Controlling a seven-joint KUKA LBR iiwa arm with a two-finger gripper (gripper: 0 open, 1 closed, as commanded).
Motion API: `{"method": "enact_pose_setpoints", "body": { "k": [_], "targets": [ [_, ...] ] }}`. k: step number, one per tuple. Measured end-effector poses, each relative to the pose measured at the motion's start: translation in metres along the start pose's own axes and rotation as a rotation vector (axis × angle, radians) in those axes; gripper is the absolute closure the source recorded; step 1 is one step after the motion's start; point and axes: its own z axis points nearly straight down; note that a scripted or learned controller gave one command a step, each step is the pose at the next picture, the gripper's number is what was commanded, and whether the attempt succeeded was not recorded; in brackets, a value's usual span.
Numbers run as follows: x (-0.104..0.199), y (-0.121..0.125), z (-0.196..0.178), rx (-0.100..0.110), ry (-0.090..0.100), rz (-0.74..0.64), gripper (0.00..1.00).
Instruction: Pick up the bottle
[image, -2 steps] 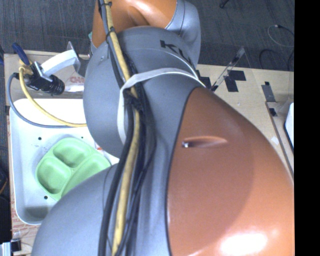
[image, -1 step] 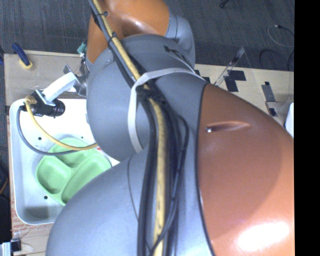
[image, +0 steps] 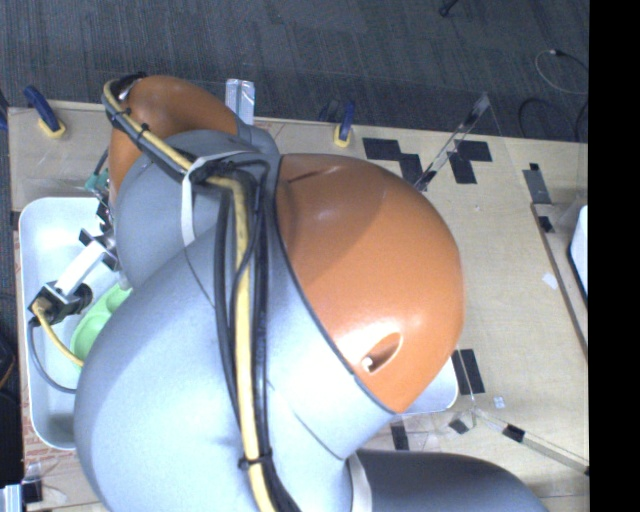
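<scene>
2 white bins sit on the bench, and the arm (image: 330, 300) covers most of both. At the near side, the left bin (image: 35, 420) shows its near-left rim and wall. 1 corner of the right bin (image: 447, 398) shows under the arm.

Farther in, the bottle (image: 97, 322) is judged to be the pale green body lying in the left bin, against the arm's left outline. The arm hides its right part, so its full shape and cap end cannot be confirmed. The gripper (image: 98, 232) hangs just beyond it, over the far-left part of the same bin. Whether the tool is open or closed cannot be told, and nothing is seen held in it. A small teal item (image: 95, 181) shows at the bin's far edge. 2 blue clamps (image: 45, 112) stand at the bench's far edge, well apart from the work.

Step in hand, by judgement: alignment over the bottle.

1. Centre the gripper over the middle of the green body, not over either end.
2. Set the closing direction across the narrow width. A round body is likely to roll if pinched off-centre.
3. Descend clear of the bin's left wall and the teal item.
4. Close, lift straight up, and confirm that the bottle rises with the tool.
</scene>
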Motion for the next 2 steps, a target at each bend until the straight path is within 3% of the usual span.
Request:
{"method": "enact_pose_setpoints", "body": {
  "k": [1, 2],
  "targets": [
    [0.047, 0.037, -0.019, -0.003, 0.009, 0.257, 1.00],
    [-0.025, 0.076, 0.069, 0.002, 0.010, 0.304, 1.00]
  ]
}}
